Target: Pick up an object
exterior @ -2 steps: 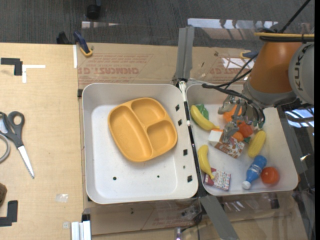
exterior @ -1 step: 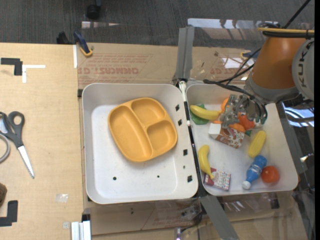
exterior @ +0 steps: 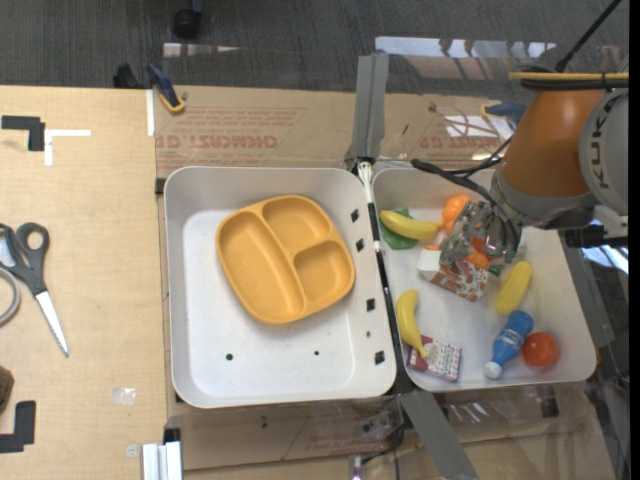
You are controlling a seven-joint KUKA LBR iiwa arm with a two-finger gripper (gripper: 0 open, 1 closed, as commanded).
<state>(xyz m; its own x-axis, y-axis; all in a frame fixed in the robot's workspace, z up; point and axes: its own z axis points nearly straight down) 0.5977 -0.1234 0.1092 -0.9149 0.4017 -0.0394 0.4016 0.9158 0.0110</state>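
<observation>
In the left bin (exterior: 190, 298), a yellow divided plate (exterior: 286, 257).

Arm, grey with orange band, reaching in over the right bin (exterior: 575, 368); gripper (exterior: 480, 240) lowered inside that bin, near its far-left part.
</observation>
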